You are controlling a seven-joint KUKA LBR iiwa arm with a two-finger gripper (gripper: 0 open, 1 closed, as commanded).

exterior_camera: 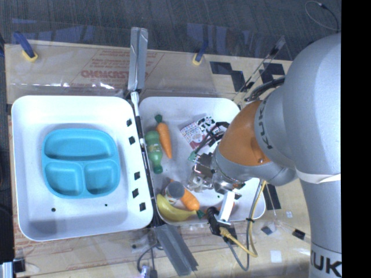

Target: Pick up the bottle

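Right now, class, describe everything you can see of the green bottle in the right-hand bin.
The green bottle is small, looks plastic, with a paler label band around its middle. It lies on its side along the left wall of the right bin, its length running up and down the view. A carrot lies close beside it; whether they touch is unclear.

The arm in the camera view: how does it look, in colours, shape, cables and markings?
The arm is thick, rounded and glossy light grey, with an orange band above the wrist. Black letters "KU" show on its lower part. The gripper is a compact unit of bare metal and dark parts. Black cables run near the band, and a yellow cable loops below.
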